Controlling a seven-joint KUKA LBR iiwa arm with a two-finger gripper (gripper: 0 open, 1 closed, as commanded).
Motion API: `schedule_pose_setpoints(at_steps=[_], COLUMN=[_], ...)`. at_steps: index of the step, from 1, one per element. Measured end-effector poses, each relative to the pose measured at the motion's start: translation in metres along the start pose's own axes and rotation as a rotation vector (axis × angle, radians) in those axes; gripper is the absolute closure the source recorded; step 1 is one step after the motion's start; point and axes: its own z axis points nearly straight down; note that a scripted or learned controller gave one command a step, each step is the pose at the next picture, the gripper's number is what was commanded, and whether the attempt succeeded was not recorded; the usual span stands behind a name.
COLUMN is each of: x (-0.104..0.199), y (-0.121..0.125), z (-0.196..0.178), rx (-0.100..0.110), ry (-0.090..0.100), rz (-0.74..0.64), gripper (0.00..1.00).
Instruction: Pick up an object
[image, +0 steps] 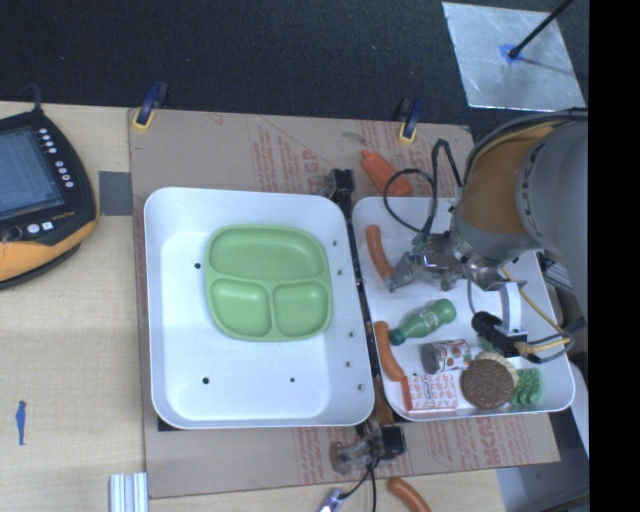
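Over the right bin (560, 398), my gripper (405, 276) hangs with fingers spread, pinching nothing. Orange sausage (378, 251) just left of them, green bottle (424, 321) just below.

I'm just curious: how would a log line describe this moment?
arm: over right bin | gripper: above green bottle, holding nothing | green plate: left bin

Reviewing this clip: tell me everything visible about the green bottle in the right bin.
The green bottle is small, glossy like plastic or glass, with a pale neck or cap end. It lies on its side on the floor of the right bin, tilted diagonally, its narrow end pointing lower left toward an orange sausage-shaped toy, which it nearly meets. A small can lies just below it. The gripper is above it, apart from it.
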Motion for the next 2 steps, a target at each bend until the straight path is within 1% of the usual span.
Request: schedule_pose_setpoints(at_steps=[1,2], x=[-0.015,-0.108], y=[0.063,0.062], z=[-0.001,-0.002], rx=[-0.001,-0.001], ry=[0.001,0.001], rz=[0.001,0.003], gripper=[0.00,0.00])
